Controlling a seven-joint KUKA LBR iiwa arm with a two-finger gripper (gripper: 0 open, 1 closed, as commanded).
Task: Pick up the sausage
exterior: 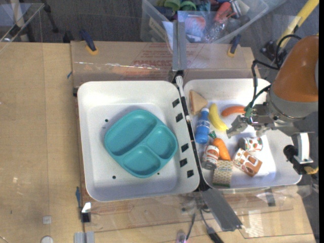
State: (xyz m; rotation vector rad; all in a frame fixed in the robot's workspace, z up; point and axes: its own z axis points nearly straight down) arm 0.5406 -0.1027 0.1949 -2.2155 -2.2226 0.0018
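Sausage (pixel 233 110), a short orange-red plastic link, lies on the floor of the right-hand shallow white bin (pixel 268 178), toward that bin's far wall. Taking this sausage as the landmark: a yellow toy banana (pixel 216 117) lies just to its left, slanting, and a tan wedge of toy bread (pixel 198 103) sits farther left, near the divider between the bins. A blue plastic bottle with a white cap (pixel 203 127) lies left and nearer the camera than the sausage. An orange toy carrot (pixel 221 148) lies nearer still, with a small printed can (pixel 210 157) beside it and a small patterned tan packet (pixel 222 174) just in front. Two red-and-white printed cartons (pixel 248 156) rest to the near right of the sausage.

The grey pincer (pixel 237 126) hangs just in front of the sausage, slightly to its right, above the bin floor; whether its fingers are spread or closed I cannot tell, and nothing shows between them.

Well to the left of the sausage, the other white bin (pixel 91 105) holds a teal plastic tray with three compartments (pixel 140 143). Both bins rest on a light wooden desk (pixel 35 135).
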